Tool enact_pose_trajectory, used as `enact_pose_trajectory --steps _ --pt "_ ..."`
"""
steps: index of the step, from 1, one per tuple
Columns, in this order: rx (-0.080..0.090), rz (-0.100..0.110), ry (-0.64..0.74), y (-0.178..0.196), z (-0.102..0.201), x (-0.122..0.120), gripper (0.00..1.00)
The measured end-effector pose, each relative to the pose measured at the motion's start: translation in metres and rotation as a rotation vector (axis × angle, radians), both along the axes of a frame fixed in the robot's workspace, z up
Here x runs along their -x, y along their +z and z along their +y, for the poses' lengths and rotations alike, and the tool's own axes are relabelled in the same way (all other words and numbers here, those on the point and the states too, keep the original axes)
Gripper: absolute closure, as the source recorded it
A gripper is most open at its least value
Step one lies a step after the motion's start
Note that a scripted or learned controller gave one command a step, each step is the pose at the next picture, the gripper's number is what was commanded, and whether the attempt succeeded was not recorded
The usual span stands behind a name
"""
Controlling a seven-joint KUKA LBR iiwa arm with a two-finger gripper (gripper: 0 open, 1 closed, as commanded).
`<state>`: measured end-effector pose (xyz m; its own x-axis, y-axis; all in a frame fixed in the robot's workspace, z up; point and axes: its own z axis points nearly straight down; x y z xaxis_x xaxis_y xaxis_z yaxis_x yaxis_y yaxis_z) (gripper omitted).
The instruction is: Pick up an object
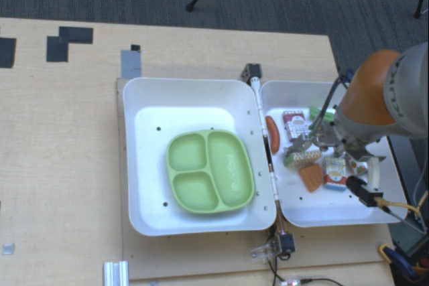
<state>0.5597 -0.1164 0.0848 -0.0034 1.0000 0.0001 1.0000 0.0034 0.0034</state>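
My gripper [334,149] hangs low over the middle of the right bin [322,211], under the grey arm and its orange band. Several small things lie in this bin. A red sausage [271,132] rests along the left wall. A dark red packet [295,124] and a green item [315,114] sit toward the back. A beige knobbly piece [306,157] and an orange-brown slice [312,177] lie just left of the gripper. A red, white and blue packet [335,173] is directly below it. No object is visibly held.
The left bin [144,164] holds a light green divided plate [210,171] with three compartments. A raised rim divides the two bins. The wooden bench [60,164] extends to the left. The arm covers the right bin's far right side.
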Motion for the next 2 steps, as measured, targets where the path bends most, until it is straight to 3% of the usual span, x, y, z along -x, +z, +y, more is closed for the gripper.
enact_pose_trajectory --steps 1,2 --pt "0.002 -0.008 0.0 0.013 0.0 -0.003 1.0" --pt "-0.001 -0.001 0.001 0.1 0.078 0.032 1.0"
